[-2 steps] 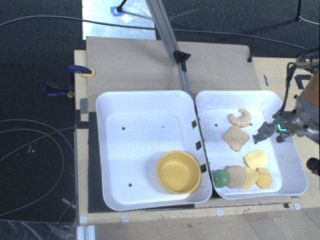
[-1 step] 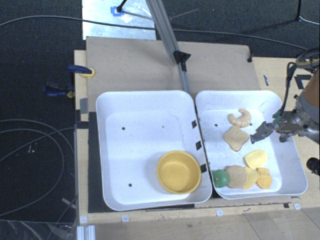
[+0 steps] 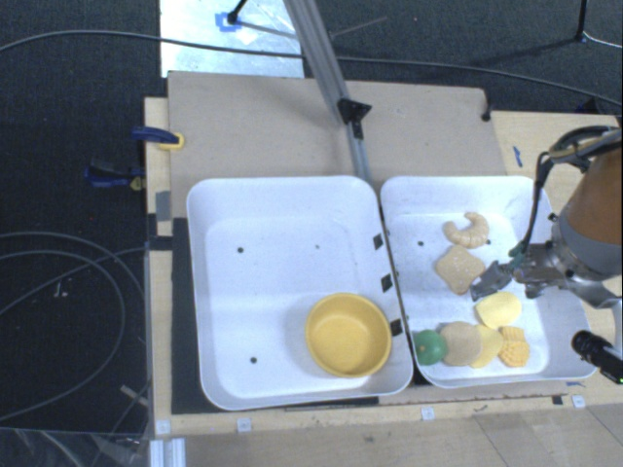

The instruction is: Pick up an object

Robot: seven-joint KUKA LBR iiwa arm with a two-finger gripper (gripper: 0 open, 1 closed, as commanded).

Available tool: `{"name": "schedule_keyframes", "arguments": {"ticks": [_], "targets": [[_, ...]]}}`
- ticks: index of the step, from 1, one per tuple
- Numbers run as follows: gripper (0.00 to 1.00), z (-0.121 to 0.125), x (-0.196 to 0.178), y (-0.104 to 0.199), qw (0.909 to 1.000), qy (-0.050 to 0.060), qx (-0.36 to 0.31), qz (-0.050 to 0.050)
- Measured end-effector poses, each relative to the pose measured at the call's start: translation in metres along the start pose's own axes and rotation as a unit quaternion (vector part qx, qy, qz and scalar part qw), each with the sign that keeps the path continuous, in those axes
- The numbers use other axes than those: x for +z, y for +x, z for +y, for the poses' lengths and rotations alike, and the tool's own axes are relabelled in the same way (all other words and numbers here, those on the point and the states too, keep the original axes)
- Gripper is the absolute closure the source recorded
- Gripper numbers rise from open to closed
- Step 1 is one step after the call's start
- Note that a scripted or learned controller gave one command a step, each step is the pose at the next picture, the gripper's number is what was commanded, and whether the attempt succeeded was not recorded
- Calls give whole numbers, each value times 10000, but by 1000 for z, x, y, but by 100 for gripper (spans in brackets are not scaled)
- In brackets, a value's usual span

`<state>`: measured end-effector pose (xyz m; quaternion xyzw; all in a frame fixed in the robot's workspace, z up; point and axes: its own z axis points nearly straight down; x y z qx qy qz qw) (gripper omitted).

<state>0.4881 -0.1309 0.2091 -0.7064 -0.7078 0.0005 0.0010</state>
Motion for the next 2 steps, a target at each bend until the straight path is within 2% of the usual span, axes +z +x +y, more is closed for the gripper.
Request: {"name": "schedule_keyframes", "arguments": {"ticks": [1,2], "targets": [[0,8,47,4,10000,4,7,2],[0,4,107,11,10000,9,5,4]]}}
